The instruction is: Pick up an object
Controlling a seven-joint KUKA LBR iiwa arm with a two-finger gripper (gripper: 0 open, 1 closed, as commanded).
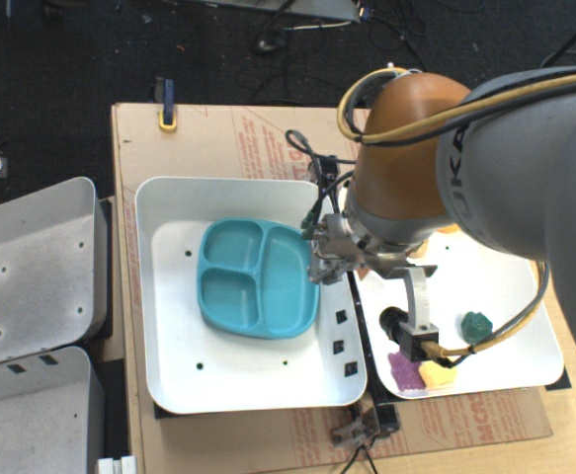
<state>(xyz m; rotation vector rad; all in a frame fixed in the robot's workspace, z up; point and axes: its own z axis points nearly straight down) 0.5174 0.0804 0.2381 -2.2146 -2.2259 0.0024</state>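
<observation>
A teal divided plate point(253, 276) lies flat in the left white bin point(169, 363). My gripper point(323, 257) hangs over the plate's right edge, close to the wall between the two bins. The bulky wrist with its orange band hides much of the gripper. In the right bin point(525, 363) lie a small green object point(477, 326), a purple object point(403, 371) and a yellow object point(439, 374) near the front wall.
Both bins rest on a cardboard sheet point(228, 131) with a yellow-handled clamp point(168, 107) at its back left. Grey trays point(31, 265) stand off to the left. The arm covers the back half of the right bin.
</observation>
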